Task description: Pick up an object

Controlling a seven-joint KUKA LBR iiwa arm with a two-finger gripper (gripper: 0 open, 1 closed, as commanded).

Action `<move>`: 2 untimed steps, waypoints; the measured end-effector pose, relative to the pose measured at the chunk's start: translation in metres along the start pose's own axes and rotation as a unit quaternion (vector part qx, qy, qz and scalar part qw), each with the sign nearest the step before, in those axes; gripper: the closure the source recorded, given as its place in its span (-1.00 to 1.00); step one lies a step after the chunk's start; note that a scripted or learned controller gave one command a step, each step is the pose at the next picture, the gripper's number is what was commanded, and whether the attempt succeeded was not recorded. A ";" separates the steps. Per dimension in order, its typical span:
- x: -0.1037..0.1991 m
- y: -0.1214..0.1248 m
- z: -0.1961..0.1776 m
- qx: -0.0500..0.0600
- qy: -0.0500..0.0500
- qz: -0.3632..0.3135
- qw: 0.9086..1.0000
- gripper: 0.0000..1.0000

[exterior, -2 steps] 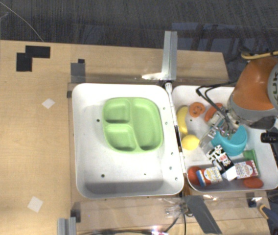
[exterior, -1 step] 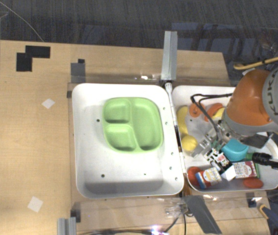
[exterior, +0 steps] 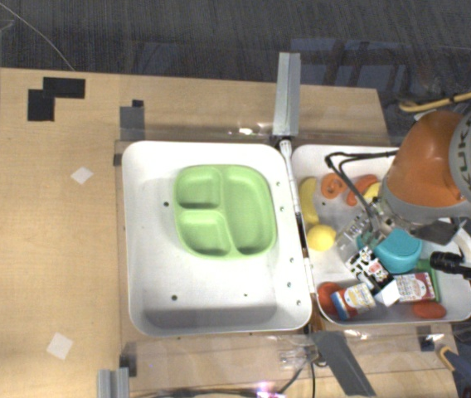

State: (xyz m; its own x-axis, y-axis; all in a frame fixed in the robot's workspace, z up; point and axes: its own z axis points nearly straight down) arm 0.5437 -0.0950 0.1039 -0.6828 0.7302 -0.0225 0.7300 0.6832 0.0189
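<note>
Camera view gives us the right bin (exterior: 466, 305) crowded with candidates, any of which would satisfy the task. Nearest the tool (exterior: 368, 243) is a teal cup (exterior: 400, 251), lying just beside the wrist, and in front of it a small carton (exterior: 410, 288) with red and white print. A red-capped bottle (exterior: 347, 299) lies along the near wall, and a red piece (exterior: 429, 309) sits at the near right corner. Farther back we see a yellow lemon (exterior: 321, 238), a second yellow fruit (exterior: 308, 192) against the dividing wall, and an orange fruit (exterior: 332, 186).

We judge that the tool is low in the clutter, close to the cup and the carton. Its black-and-white marked end points down toward them, but the wrist and cabling cover the tips, so we cannot tell how it is set, and we see nothing between its tips. We would not call anything grasped.

The grey arm with its orange band (exterior: 422, 168) reaches in from the right, across the bin's far corner. The left bin (exterior: 148, 247) holds a green divided tray (exterior: 223, 210), well apart from the tool. Both bins rest on the wooden surface (exterior: 45, 247), the objects gathered on the arm's side within easy reach.
</note>
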 end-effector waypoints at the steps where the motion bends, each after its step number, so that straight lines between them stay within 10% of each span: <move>1: -0.062 0.047 -0.102 0.005 0.005 0.074 0.997 1.00; 2: 0.011 0.049 -0.120 0.008 0.008 0.131 0.991 1.00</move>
State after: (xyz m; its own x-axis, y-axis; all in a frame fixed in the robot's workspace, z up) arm 0.5683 -0.0530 0.2244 -0.4696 0.8829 -0.0021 0.8828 0.4696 0.0064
